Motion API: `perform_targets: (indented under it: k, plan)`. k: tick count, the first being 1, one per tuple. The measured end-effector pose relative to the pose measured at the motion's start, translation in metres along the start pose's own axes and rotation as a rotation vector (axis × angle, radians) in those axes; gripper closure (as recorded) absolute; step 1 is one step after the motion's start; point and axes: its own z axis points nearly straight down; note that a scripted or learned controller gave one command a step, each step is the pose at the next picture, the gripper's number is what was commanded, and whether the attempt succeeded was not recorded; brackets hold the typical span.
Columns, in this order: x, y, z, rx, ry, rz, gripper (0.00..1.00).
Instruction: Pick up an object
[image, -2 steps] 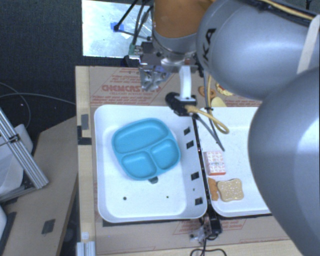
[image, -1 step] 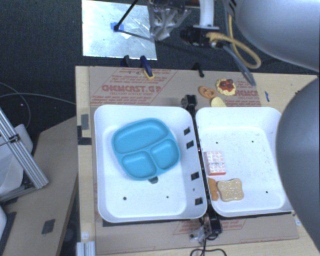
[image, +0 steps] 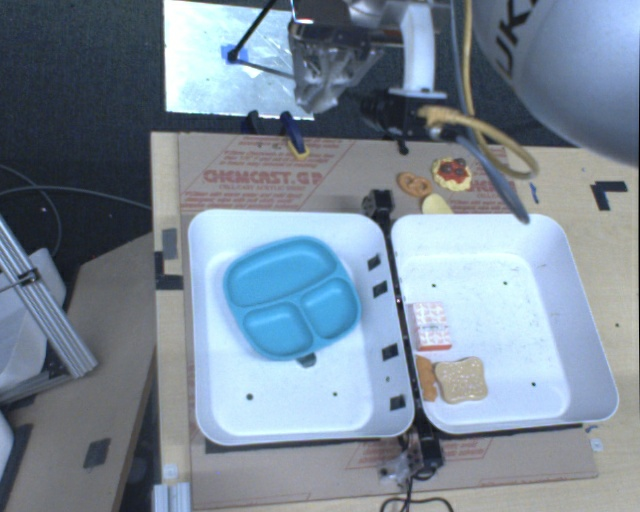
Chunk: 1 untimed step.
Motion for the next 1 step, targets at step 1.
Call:
perform_targets:
  k: [1]
  plan:
    - [-0.0006, -0.0773, 0.0652, 0.011, -0.004, 0.001, 1.0]
